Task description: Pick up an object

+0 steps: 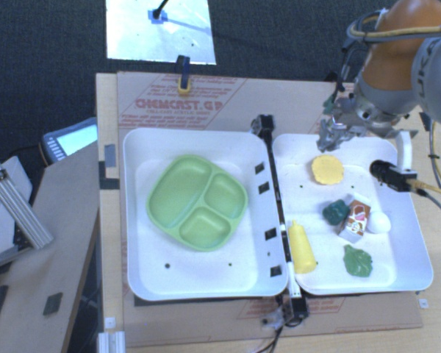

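Since the gripper (331, 135) hangs just behind the yellow disc (328, 170), toward the far wall of the right bin (406, 253), the disc reads as the likeliest target. Nothing is seen in the gripper's hold. Whether it is open or closed cannot be told from this slanted view.

Step in hand, as judged: approach, not yet a grasp.
- The disc lies flat and low on the bin floor. A good pick probably needs the gripper centred over it, coming straight down, opened wider than the disc's span and closing across its edges.
- A flat, thin shape gives little to bite on, so an off-centre descent may only push it aside.

Surroundings, all taken from the disc:
- Toward the camera and slightly right: a dark teal lump (336, 212), touching a small red-and-white carton (355, 220), with a white egg (381, 223) just beyond the carton.
- Further toward the camera: a green leafy piece (358, 262).
- Toward the camera and left: a yellow bottle (303, 247) against the bin's inner wall.
- Well to the left, in the left bin (143, 272): a green divided plate (153, 197).

Nothing crowds the disc, and the floor around it is bare.
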### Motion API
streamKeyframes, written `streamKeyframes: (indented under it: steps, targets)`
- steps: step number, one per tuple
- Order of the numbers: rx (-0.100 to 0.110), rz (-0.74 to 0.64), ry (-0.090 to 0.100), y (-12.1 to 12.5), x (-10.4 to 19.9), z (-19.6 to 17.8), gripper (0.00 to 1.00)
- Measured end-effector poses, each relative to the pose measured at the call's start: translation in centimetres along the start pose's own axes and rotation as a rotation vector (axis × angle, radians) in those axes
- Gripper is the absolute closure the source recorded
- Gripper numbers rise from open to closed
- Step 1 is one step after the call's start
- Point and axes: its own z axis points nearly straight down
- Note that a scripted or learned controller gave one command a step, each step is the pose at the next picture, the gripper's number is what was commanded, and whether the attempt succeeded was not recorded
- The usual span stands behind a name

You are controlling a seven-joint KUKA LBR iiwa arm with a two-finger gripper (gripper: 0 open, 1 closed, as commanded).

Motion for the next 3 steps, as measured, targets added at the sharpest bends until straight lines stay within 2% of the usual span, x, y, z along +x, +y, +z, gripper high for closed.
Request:
streamKeyframes:
  steps: [2,3]
  targets:
    - [0.001,-0.001,0.001,1.2,12.2,1.5,1.0]
    - [0.001,0.0,0.002,1.0,17.1,0.6,1.0]
